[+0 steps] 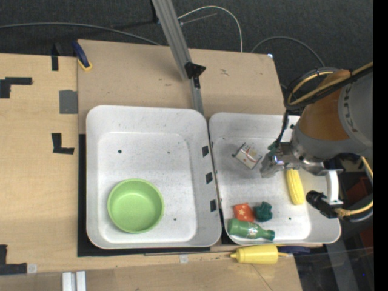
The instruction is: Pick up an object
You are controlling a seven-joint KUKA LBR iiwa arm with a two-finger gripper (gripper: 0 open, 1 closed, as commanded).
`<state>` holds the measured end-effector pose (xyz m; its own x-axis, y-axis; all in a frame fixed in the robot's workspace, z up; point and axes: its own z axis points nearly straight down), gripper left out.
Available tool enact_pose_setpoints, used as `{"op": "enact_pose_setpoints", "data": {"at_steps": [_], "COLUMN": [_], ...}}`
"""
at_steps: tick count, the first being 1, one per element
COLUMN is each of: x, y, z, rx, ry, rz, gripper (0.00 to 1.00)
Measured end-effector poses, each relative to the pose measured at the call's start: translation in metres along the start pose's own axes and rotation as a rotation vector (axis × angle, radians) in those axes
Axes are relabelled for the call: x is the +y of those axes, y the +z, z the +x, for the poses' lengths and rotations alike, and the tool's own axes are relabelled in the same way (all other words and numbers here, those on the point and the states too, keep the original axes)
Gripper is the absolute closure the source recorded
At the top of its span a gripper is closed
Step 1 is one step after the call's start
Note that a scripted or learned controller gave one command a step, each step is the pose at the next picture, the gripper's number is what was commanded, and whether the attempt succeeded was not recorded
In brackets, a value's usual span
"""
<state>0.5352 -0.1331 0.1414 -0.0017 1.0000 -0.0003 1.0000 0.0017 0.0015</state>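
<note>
Grey gripper (pixel 271 162) sits low in the right bin (pixel 225 132) — finger opening cannot be told — between a small silver block (pixel 247 155) leftward and yellow corn (pixel 295 187) just right.

corn cob (pixel 295 186) | yellow, lying lengthwise | right bin (pixel 225 132), right side, beside fingers (pixel 268 166)

- You'll find no text, label, brand, number or sign that can be read anywhere here.
- The small grey-and-white boxy object (pixel 247 155) in the right shallow white bin (pixel 225 129) has markings on its faces, but they are too blurred for you to read.
</note>
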Motion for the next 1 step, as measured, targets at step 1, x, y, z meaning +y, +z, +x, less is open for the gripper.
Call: {"op": "enact_pose_setpoints", "data": {"at_steps": [1], "x": [0.0030], "y": [-0.0625], "z": [0.0038], "rx": [-0.001], "ry": [0.000], "rz": [-0.003], "gripper": [1.00]}}
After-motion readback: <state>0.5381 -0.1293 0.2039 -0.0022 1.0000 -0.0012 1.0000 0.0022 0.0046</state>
